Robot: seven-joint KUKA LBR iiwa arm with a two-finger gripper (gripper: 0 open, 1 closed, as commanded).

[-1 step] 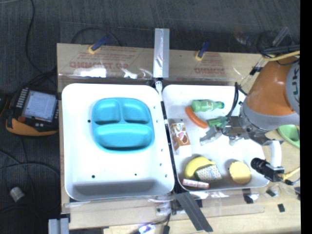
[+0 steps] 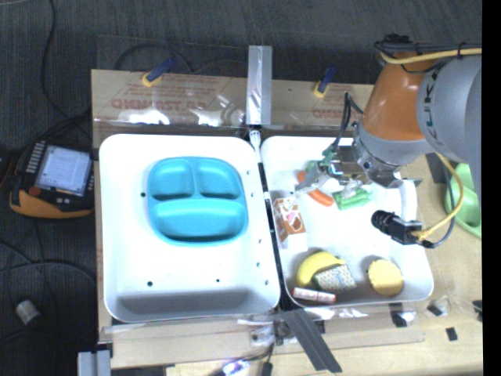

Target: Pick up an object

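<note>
The claw [image 2: 338, 175] hung over the crowded orange piece [image 2: 319, 197] and green piece [image 2: 352, 200], grip state unclear, so it risked nudging both and lifting neither.

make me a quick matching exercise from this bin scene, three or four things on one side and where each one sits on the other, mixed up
Things:
1. blue divided plate
2. gripper
3. yellow round toy
4. handheld screen device

Places:
A. near right corner of the right bin
B. outside the bins, to the view's left
C. middle of the left bin
D. far part of the right bin, by the orange and green pieces

Pairs: 1-C, 2-D, 3-A, 4-B
</note>
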